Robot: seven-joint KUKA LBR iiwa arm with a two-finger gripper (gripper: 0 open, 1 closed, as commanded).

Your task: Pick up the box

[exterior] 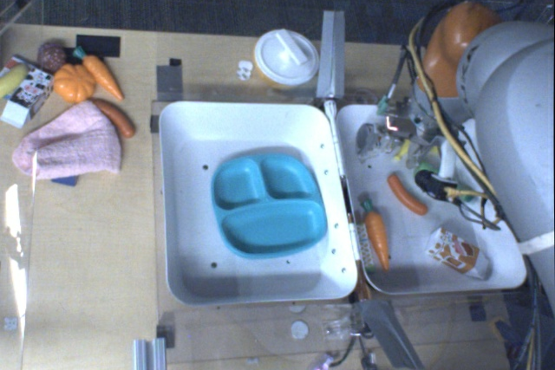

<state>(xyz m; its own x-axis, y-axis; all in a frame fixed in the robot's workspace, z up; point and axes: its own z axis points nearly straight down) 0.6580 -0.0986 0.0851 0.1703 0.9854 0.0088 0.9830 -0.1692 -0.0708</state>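
The arm's gripper (395,133), finger state unclear, hovers at the right bin's upper left; approach step, needing travel toward the small white-and-orange printed box (453,250) at lower right.

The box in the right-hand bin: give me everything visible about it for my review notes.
The box is a small white carton printed with brown or orange pictures, seemingly cardboard. It lies flat and turned at an angle near the front right corner of the right bin, its right side close to the arm. Nothing visibly grips it; the toy carrot and sausage lie apart to its left. The print is too small to read.
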